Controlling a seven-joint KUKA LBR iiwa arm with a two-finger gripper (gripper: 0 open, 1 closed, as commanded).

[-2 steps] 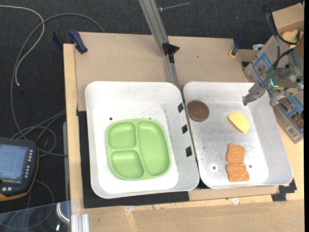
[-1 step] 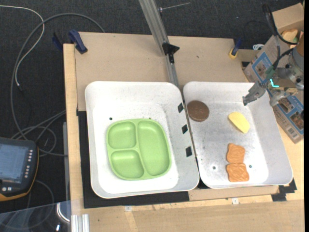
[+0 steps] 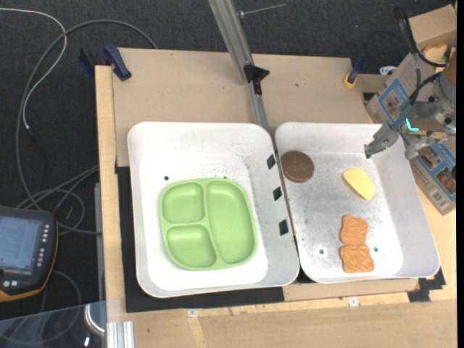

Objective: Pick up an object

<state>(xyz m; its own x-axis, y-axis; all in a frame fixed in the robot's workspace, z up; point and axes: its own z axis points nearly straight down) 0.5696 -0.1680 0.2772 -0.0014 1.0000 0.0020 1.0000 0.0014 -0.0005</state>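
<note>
The right bin [image 3: 406,216] holds a brown round disc [image 3: 297,166], a yellow wedge [image 3: 359,183] and two orange crinkled pieces [image 3: 354,230] [image 3: 357,258] near its front. My gripper [image 3: 390,149] hangs over the bin's far right corner, above and to the right of the yellow wedge. Its two dark fingers stand apart, open, with nothing between them. None of the objects touches the gripper.
A green three-compartment plate [image 3: 209,223] lies in the left bin [image 3: 145,194]. A grey metal pole [image 3: 239,42] slants down to the seam between the bins. Cardboard and printed boxes [image 3: 435,165] crowd the bench's right edge beside the arm.
</note>
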